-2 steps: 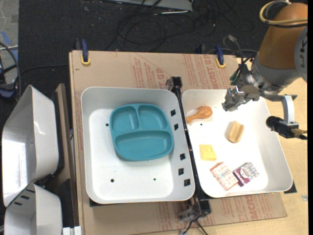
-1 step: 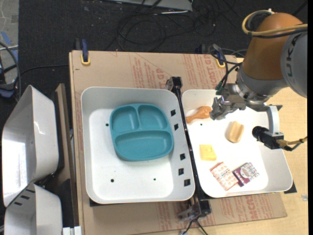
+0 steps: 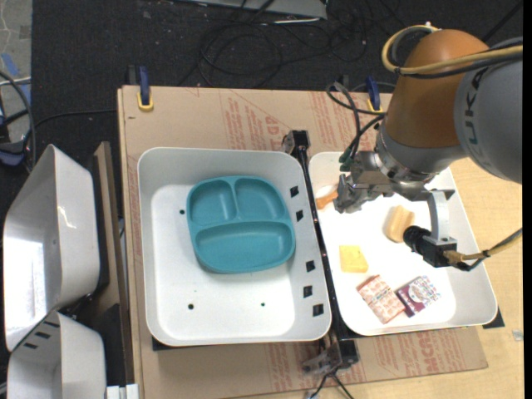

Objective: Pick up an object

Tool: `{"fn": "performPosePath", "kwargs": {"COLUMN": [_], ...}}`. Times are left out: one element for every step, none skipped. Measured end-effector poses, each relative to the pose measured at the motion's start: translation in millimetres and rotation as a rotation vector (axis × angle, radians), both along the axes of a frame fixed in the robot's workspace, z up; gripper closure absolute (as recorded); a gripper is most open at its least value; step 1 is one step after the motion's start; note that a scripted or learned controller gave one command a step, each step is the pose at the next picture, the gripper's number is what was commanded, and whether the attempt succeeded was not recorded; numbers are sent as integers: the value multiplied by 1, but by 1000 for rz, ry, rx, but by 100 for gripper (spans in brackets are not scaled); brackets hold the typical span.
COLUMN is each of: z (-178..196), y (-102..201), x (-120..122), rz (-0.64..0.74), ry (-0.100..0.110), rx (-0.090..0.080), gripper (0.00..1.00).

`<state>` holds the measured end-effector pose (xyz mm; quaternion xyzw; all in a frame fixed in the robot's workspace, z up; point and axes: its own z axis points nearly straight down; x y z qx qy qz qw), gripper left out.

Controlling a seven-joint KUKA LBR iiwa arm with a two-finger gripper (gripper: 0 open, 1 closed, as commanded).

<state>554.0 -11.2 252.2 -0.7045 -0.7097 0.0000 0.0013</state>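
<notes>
While left bin [image 3: 158, 248] holds teal tray [image 3: 241, 224], right bin [image 3: 474, 306] holds yellow block [image 3: 353, 259], packets [image 3: 399, 296]; gripper [image 3: 347, 196] fingers perhaps closed, cannot tell.

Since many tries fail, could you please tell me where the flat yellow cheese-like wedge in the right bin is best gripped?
Grip the flat yellow cheese-like wedge across its two straighter side edges, coming straight down from above. It lies flat on the right white bin floor with open space around it, so I judge a top-down pinch fits best.

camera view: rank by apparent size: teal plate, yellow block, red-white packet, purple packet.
1. teal divided plate, clearly largest
2. red-white packet and purple packet: look alike, not ranking them
3. yellow block, slightly smaller than either packet
</notes>
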Motion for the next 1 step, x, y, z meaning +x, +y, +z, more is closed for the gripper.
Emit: {"fn": "performPosePath", "kwargs": {"z": [-8], "y": [60], "x": [-13], "rz": [2], "ry": [0], "rx": [0], "gripper": [100]}}
